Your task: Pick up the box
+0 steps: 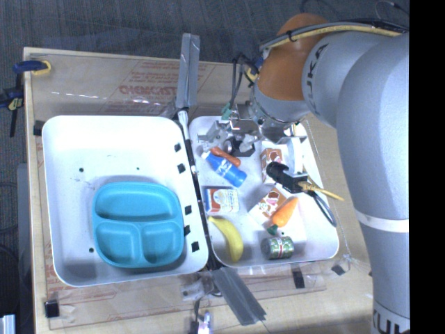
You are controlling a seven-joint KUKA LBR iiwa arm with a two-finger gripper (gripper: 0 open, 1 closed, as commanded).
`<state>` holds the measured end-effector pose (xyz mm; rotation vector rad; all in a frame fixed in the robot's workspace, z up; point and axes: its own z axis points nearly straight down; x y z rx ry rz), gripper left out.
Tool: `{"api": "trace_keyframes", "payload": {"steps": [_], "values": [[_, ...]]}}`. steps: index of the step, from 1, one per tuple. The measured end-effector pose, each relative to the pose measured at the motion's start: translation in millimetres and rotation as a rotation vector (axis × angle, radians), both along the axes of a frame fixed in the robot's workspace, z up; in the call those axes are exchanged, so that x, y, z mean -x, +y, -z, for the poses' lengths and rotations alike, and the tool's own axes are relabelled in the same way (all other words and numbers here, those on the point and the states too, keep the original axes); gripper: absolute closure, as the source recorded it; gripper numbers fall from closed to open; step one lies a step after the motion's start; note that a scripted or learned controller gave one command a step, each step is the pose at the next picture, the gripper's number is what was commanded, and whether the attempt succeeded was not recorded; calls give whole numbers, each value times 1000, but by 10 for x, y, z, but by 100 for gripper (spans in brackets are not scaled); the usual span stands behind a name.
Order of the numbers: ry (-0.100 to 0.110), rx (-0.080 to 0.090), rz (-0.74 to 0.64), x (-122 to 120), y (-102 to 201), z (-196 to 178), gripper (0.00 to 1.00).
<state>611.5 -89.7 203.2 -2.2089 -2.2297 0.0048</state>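
Cardboard, we judge, is what the small white-and-orange printed box [223,200] is made of; from the overhead camera view it lies flat near the left wall of the right shallow white bin [321,245], just above the yellow banana [229,237] and below the blue cylindrical bottle [227,168]. We expect it light, fairly stiff, slightly slick, crushable if squeezed hard. Best hold looks to be across its two short edges from above. The grey arm's two-finger gripper [238,132] hangs over the bin's far end, apart from the box; whether its jaws are spread we cannot tell.
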Motion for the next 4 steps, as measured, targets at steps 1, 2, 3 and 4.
{"api": "trace_keyframes", "payload": {"steps": [1, 2, 3, 4], "values": [[0, 1, 107, 554, -17, 336, 0], [-42, 25, 7, 674, -220, 976, 0], [-69, 30, -46, 844, -206, 940, 0], [-53, 24, 85, 912, -200, 984, 0]]}}
